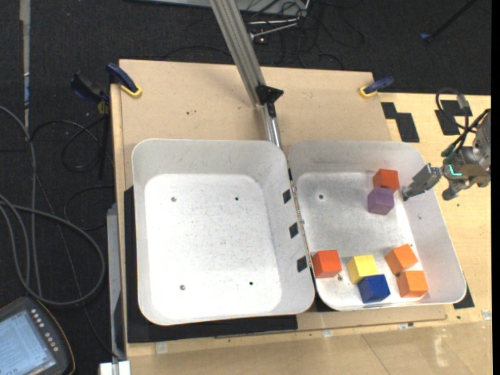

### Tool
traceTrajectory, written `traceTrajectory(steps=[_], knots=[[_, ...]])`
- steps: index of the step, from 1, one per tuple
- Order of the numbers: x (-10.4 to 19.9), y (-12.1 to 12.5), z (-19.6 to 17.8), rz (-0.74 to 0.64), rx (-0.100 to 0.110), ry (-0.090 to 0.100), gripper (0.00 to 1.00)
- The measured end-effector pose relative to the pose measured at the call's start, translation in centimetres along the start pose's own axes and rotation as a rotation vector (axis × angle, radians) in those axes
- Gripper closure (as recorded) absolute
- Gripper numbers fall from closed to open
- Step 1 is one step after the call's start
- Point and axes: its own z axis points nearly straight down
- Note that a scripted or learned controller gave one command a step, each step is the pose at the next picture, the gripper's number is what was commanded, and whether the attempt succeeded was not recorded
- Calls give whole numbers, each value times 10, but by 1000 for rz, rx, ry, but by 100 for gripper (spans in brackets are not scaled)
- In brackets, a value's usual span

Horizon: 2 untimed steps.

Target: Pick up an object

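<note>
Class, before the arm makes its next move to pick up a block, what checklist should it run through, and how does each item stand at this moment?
1. Blocks available in the right bin: ok, seven lie there.
2. Gripper near a target: ok, it sits at the bin's right rim beside the orange block.
3. Gripper free of any load: ok, no block between its fingers.
4. Purple block apart from that orange block: not ok, they look to touch.
5. Fingers open enough: cannot tell.

End effector [426, 180] low at view's right, nothing visibly held.
</note>
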Motion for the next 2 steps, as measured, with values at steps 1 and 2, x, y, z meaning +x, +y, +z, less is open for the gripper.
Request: traceTrajectory(steps=[1,2], knots=[[8,3,47,-1,5,1,0],[6,5,90,3,4,1,0]])
